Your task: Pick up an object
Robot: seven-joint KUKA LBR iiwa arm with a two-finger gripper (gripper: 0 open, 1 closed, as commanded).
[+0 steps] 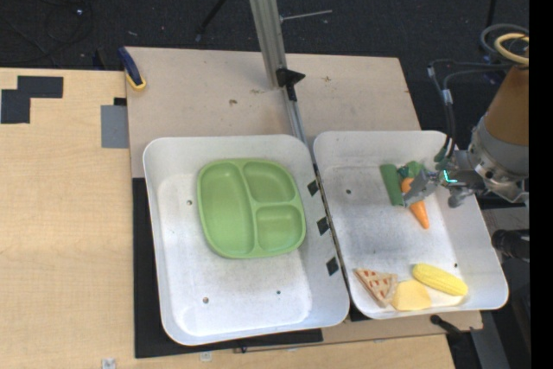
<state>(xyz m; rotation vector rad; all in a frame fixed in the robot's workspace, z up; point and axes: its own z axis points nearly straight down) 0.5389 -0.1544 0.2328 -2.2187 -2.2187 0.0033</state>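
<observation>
Nearest the camera, in the front corner of the right bin [346,272], three toy foods sit bunched together: a waffle-patterned wedge [375,283], a pale yellow piece [411,297] and a corn cob [440,279], the cob touching the yellow piece. They lie well apart from the arm, so they look like spare choices rather than the present target.

Farther back in the same bin lies a toy carrot [418,211], its orange tip pointing toward the front edge and its green top [393,183] toward the back. The gripper [425,184] sits right at the carrot, low over the bin floor. Whether the fingers are parted or clenched on it cannot be told at this size, and nothing shows the carrot lifted. By position, the carrot is most likely the object being picked.

The left bin [173,186] carries a green divided plate [251,208], lying flat near its middle, away from any action.

The arm [508,121] reaches in from the right, wrist bent down and inward over the right bin's far half.

Beyond the bins, the table [346,91] bears an upright aluminium post [263,22].
</observation>
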